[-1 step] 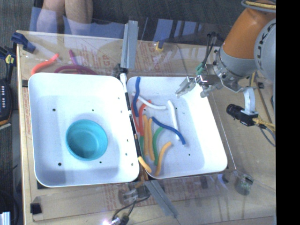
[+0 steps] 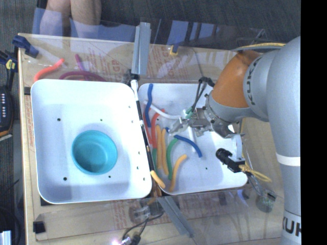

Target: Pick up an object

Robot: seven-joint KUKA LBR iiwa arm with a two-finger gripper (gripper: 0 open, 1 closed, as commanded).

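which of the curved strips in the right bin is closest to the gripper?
The blue strip, lying alone mid-bin just below the gripper. The green, orange and yellow ones lie further left.

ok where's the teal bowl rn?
The teal bowl sits in the left bin, toward its lower-middle, across the divide from the coloured strips in the right bin.

Left bin [image 2: 51, 111], frame centre-left: one teal bowl [image 2: 94, 151]; right bin [image 2: 214, 180]: loose curved strips, namely blue strip [image 2: 188, 142], green strip [image 2: 170, 148], yellow strip [image 2: 177, 168], with the gripper [image 2: 190, 120] above the bin's upper middle.
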